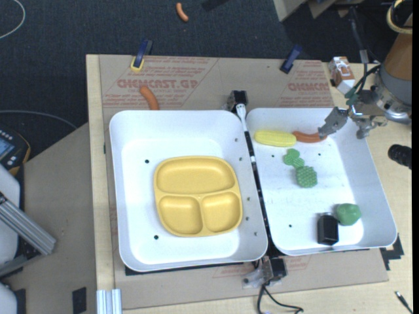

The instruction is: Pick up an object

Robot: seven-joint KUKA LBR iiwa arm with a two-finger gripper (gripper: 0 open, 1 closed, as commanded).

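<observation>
The right bin holds a yellow corn-like piece, an orange sausage-shaped piece, a small green piece, a bumpy green piece, a green lump and a black block. My gripper hangs over the bin's far right corner. It is open with nothing between its fingers. Its left finger is just right of the orange piece's end.
The left bin holds a yellow divided plate. An orange sausage lies on the cardboard behind that bin, and another lies on the dark floor. Blue clamps grip the board's far edge.
</observation>
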